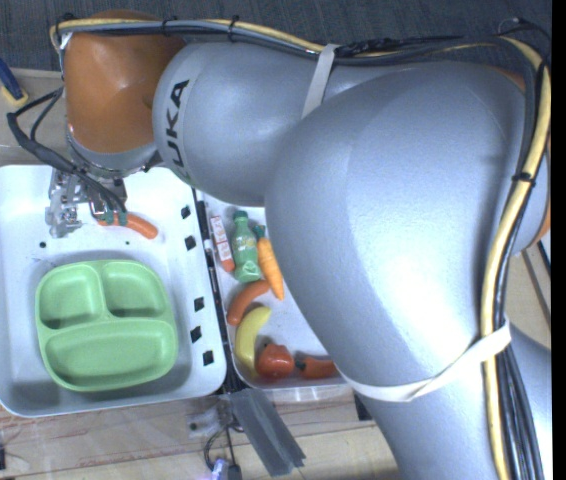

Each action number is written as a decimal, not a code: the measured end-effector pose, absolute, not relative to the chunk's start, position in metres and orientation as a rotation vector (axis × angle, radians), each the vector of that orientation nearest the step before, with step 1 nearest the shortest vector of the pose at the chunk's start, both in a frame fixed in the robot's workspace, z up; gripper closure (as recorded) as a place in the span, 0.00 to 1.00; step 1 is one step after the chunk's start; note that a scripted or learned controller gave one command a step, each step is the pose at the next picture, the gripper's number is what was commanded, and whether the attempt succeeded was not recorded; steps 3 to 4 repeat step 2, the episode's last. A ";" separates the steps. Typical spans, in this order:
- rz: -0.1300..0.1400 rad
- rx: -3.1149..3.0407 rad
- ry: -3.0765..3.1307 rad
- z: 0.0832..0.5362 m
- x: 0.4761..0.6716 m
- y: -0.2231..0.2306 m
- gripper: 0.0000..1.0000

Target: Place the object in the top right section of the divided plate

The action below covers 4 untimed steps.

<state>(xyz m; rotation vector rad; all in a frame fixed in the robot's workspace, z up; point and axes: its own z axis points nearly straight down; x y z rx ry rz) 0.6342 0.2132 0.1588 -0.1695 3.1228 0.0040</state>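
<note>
Above the left bin's far end, the gripper hangs beside a small orange carrot; finger state cannot be told (cabling obscures it). Carry step judged unfinished: the carrot must next reach the green divided plate's top right section.

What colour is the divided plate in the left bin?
Light green divided plastic plate, clearest in the camera view.

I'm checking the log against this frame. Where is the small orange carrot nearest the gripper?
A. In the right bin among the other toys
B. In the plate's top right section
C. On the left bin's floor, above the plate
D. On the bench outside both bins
C: the carrot lies on the left bin floor, above the green plate, beside the gripper.
</note>
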 end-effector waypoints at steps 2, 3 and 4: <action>0.010 -0.178 3.106 0.182 0.637 0.215 1.00; 0.010 -0.178 3.106 0.182 0.637 0.215 1.00; 0.010 -0.178 3.106 0.182 0.637 0.215 1.00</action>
